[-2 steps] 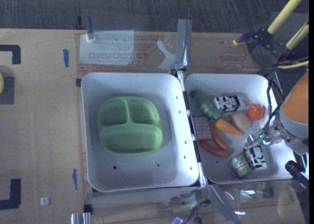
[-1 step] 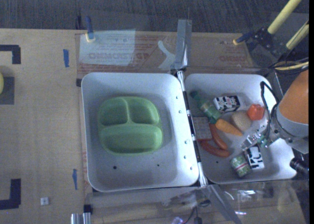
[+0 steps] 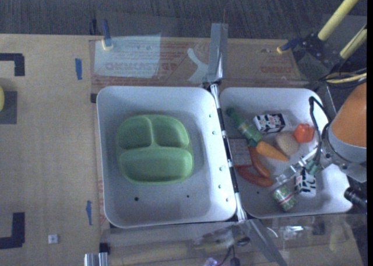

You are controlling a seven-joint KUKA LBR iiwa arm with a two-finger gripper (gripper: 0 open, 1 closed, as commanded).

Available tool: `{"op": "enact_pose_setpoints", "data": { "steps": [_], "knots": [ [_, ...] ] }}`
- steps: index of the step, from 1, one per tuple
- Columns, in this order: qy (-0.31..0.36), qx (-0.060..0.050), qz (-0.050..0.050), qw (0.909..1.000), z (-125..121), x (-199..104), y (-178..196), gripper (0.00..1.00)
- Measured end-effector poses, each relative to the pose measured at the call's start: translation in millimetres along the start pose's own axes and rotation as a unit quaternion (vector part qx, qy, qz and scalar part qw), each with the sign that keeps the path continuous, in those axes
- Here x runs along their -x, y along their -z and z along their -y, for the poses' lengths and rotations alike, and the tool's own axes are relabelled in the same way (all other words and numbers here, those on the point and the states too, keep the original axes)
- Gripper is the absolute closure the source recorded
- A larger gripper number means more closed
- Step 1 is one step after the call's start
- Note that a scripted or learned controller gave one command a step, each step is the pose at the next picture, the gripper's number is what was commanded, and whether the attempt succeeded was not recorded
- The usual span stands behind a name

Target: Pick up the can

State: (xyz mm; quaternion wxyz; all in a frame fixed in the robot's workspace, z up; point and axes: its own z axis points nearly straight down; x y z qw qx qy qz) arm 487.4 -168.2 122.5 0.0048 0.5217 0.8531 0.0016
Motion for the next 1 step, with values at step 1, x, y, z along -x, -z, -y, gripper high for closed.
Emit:
{"op": "enact_pose_setpoints", "data": {
  "steps": [1],
  "knots": [
    [-0.026,0.006,0.004,0.9996,-28.2,-56.9,-27.5,0.00]
  ]
}}
